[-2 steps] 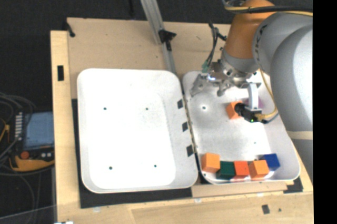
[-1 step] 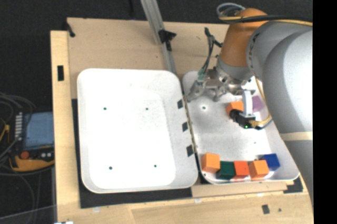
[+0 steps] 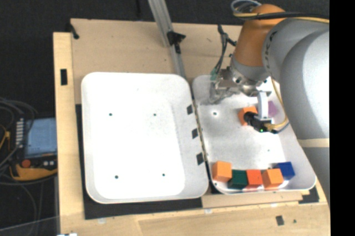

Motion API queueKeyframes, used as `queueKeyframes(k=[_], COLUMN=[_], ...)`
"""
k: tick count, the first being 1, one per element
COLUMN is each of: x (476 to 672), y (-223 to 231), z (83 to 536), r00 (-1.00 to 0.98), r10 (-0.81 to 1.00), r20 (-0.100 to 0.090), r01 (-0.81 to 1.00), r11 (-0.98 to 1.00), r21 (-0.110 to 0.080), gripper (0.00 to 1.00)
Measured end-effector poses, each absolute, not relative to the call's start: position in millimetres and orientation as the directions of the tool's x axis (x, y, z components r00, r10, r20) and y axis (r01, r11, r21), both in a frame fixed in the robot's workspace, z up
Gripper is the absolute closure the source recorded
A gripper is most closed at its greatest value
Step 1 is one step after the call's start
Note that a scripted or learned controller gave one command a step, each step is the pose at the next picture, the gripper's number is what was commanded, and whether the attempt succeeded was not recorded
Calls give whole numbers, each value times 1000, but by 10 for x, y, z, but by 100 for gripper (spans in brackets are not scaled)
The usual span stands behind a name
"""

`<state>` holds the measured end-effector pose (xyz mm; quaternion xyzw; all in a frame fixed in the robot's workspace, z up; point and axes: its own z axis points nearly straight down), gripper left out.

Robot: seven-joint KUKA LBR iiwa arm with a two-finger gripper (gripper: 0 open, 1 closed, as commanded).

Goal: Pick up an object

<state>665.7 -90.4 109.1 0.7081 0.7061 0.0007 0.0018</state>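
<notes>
The camera view takes in the wooden bench [image 3: 64,118], and every place below is given from the right bin [image 3: 238,146]. The grey arm [image 3: 299,74] with its orange band [image 3: 252,43] hangs over that bin's far right part. The left bin [image 3: 138,135] lies just beside the right bin, their long edges meeting. The gripper [image 3: 217,89] sits over the right bin's far left corner, and its fingers are too small and blurred to tell whether they are open or closed. Along the right bin's near wall a row of blocks lies close together: an orange block [image 3: 222,170], a green block [image 3: 239,178], a second orange block [image 3: 254,177], a third orange block [image 3: 272,176] and a blue block [image 3: 285,169]. One more orange object [image 3: 247,116] lies toward the right bin's far right, by the arm's wrist parts.
</notes>
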Motion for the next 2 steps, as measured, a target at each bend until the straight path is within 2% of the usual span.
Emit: queueKeyframes(k=[2], x=[6723], y=[-978], z=[2275], r00=[-3], r10=[1000], r20=[0], r01=[1000], r11=[3], r21=[8], gripper=[100])
